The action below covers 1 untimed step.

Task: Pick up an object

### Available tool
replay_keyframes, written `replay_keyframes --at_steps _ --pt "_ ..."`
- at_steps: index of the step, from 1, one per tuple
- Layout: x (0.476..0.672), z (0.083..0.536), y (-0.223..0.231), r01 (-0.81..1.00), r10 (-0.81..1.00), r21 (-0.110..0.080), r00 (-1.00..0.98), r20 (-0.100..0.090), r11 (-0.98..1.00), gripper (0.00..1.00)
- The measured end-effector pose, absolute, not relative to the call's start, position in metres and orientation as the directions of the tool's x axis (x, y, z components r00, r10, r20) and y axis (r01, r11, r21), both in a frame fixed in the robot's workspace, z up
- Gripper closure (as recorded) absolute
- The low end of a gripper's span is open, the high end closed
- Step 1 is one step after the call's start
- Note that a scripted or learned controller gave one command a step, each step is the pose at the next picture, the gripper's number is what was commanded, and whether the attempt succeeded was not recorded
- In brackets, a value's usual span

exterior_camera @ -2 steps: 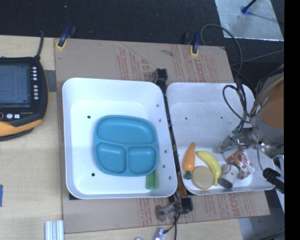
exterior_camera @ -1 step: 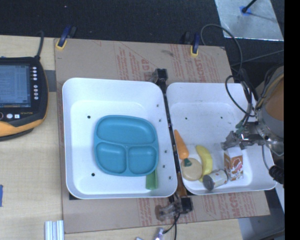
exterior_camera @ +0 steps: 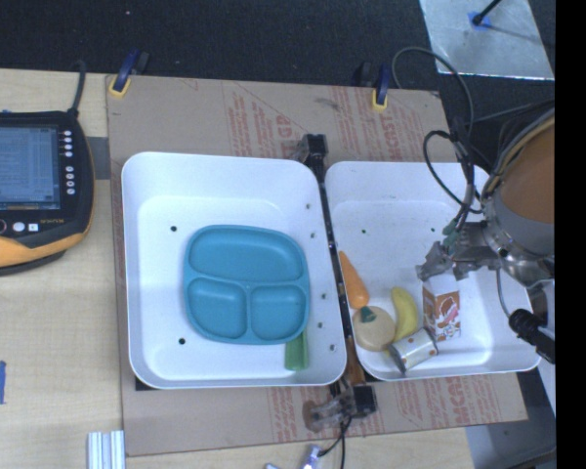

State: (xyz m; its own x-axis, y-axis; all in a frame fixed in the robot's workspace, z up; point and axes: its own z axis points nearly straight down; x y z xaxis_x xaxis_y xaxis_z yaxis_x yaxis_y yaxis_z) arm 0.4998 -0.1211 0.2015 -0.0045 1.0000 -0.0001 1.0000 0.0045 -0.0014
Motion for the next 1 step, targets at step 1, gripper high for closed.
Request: replay_keyframes --at_steps 1 --pt "0.5406 0.2303 -0.0539 1.000 1.000 -0.003 -0.004 0.002 0.004 1.00"
